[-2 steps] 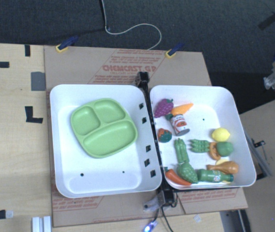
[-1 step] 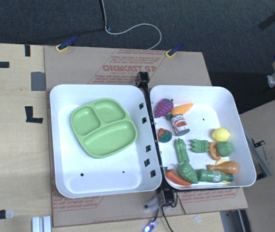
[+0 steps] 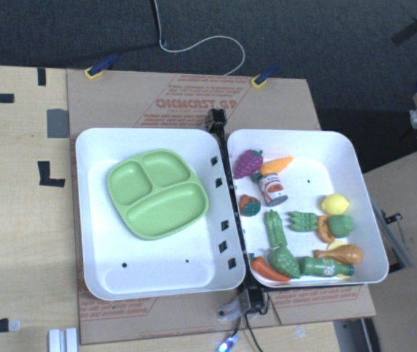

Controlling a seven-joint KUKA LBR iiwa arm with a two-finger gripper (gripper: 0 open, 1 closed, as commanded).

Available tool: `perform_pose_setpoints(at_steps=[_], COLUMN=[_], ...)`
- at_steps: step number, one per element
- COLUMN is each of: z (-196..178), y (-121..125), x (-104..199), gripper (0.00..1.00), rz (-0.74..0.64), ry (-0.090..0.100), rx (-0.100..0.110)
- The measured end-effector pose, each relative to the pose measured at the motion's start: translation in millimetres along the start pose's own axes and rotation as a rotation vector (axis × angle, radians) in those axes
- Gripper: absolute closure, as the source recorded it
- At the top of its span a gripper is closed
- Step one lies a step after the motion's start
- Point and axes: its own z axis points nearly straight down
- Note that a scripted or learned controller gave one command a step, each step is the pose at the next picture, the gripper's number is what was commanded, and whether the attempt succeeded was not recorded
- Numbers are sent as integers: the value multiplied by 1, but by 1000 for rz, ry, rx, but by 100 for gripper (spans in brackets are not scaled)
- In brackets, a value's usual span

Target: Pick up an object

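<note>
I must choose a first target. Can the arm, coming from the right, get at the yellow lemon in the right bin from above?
Probably yes. The yellow lemon lies near the right wall of the right bin with nothing on top of it. A green toy touches its lower side, so a grasp there may be tight.

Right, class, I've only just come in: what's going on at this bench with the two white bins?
Nothing is being handled at this moment. The left shallow white bin holds a light green plastic divided plate. The right shallow white bin holds a heap of small toy foods, among them a purple grape bunch, a yellow lemon, an orange carrot and a small red-labelled can. No toy has been lifted out yet.
</note>
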Motion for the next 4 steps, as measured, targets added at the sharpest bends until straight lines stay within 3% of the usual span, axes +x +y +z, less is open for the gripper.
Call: perform_pose_setpoints(at_steps=[4], z=[-40], y=[2], x=[-1], gripper=[100], rz=[1], ry=[-4], rx=[-1])
